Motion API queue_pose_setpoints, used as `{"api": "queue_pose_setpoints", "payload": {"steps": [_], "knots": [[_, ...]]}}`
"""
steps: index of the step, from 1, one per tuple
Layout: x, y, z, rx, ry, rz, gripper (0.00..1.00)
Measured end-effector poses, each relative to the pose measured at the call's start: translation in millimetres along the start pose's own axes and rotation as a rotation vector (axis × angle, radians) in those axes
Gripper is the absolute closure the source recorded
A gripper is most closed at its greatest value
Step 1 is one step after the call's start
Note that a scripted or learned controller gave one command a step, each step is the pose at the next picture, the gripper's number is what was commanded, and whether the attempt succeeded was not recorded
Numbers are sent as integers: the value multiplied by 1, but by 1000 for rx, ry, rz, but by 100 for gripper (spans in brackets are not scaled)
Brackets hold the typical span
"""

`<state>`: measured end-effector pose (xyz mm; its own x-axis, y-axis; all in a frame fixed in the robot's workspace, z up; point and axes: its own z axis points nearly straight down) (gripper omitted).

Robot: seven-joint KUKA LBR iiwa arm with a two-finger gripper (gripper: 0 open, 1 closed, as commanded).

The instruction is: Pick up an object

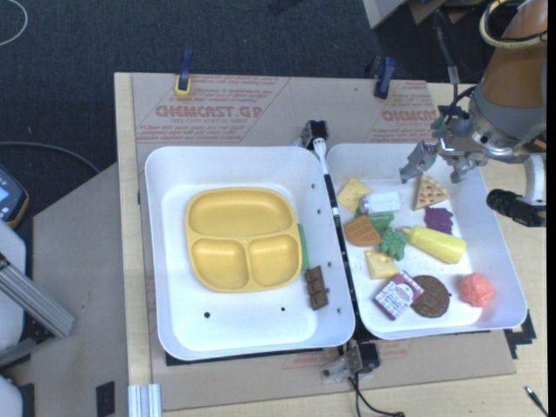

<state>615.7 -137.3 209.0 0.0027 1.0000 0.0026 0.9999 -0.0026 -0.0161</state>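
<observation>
- Gripper [441, 162], grey metal, upper right of frame, fingers spread and holding nothing, above the right bin [506, 259].
- Toy foods clustered there: one triangular pizza slice [429, 192], one glossy yellow bottle [433, 243], one round cookie [432, 296], one pink ball [476, 289].
- One yellow three-compartment plastic tray [242, 237], one brown chocolate bar [316, 287] in the left bin [169, 276].

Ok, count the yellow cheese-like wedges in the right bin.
2. One cheese wedge lies near the right bin's top left, beside the white block. The other cheese wedge lies lower, below the green piece. More may be hidden under other toys.
</observation>
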Motion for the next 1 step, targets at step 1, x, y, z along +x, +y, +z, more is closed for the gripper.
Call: {"api": "queue_pose_setpoints", "payload": {"steps": [1], "knots": [[0,3,-9,-15,-2,-3,0]]}}
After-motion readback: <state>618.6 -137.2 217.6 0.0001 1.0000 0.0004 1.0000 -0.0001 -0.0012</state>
